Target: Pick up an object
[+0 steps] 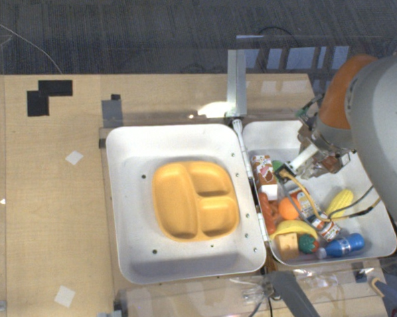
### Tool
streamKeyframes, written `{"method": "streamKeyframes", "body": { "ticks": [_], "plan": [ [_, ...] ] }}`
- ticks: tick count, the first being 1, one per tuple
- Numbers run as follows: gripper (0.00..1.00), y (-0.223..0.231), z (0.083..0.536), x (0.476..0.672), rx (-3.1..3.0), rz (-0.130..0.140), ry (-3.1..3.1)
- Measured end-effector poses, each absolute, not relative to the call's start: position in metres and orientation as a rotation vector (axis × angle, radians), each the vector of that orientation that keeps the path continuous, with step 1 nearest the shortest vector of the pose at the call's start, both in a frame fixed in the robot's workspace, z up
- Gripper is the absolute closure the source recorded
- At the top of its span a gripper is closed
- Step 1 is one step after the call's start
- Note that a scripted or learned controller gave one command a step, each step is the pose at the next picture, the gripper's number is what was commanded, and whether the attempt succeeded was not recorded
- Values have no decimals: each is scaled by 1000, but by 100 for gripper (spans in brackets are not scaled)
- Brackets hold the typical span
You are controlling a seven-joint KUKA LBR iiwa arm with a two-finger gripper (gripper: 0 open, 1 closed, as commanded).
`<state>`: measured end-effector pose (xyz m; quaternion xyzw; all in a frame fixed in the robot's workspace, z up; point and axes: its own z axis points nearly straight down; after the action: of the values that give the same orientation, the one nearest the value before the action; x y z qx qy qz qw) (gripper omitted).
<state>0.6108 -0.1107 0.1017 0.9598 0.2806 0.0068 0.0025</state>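
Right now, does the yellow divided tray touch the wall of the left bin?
Apart. The camera view shows the yellow divided tray in the middle of the left bin, with bare white floor between it and the walls on every side.

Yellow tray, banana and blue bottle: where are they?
Yellow tray (194,200), camera view, on the ridge between its compartments.
Banana (294,230), camera view, mid-curve.
Blue bottle (343,245), camera view, on its body.

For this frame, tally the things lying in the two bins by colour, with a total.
Yellow: 4, namely divided tray in the left bin, corn cob, banana, block in the right bin
Orange: 1, the ball
Blue: 1, the bottle
Brown and multicoloured: 1, the carton
Total: 7 that I can tell apart; the pile hides more.
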Motion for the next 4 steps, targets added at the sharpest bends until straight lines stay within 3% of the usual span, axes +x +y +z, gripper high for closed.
{"method": "streamKeyframes", "body": {
  "ticks": [1,2,3,4],
  "plan": [
    [100,-139,89,631,2991,14,950],
    [0,-139,88,630,2991,11,952],
    [0,-119,89,595,3038,14,780],
    [0,-116,90,572,3066,18,658]
  ]
}}
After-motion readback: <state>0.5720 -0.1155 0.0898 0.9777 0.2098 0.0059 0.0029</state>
